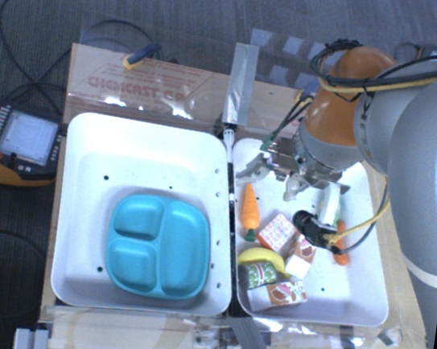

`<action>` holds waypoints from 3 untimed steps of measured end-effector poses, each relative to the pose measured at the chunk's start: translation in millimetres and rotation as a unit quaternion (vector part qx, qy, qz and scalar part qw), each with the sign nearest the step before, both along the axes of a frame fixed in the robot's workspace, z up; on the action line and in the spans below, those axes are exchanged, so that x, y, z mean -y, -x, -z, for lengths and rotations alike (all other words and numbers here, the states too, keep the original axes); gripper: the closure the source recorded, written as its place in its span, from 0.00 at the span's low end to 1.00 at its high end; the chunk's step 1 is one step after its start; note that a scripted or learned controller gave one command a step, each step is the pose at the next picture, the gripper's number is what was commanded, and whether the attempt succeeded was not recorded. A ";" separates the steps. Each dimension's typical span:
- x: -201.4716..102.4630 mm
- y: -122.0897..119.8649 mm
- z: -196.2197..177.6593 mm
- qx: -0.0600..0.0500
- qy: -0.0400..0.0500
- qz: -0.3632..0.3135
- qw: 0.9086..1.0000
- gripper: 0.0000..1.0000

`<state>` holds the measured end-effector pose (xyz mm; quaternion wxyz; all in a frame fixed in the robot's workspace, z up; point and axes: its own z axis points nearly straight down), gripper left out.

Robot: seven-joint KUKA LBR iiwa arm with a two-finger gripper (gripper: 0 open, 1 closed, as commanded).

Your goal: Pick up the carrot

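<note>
The carrot is orange with a green stub at its near end. It lies lengthwise along the left wall of the right bin. My gripper hangs over the far part of that bin, just beyond and slightly right of the carrot's far tip. Its two fingers are spread apart and nothing is between them. The carrot rests on the bin floor, apart from the fingers.
Beside the carrot sit a red-and-white box, a banana, a green can, a white cube, a small printed carton, a white tube and another orange piece. The left bin holds a blue divided plate.
</note>
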<state>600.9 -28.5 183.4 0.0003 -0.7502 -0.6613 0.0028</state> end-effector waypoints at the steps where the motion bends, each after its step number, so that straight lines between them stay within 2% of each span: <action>1: -0.2 -0.1 -0.1 0.000 0.000 0.000 1.000 0.00; 2: -0.2 -0.1 -0.1 0.000 0.000 0.000 1.000 0.00; 3: -24.2 -45.3 -24.8 0.001 0.000 0.071 0.997 0.00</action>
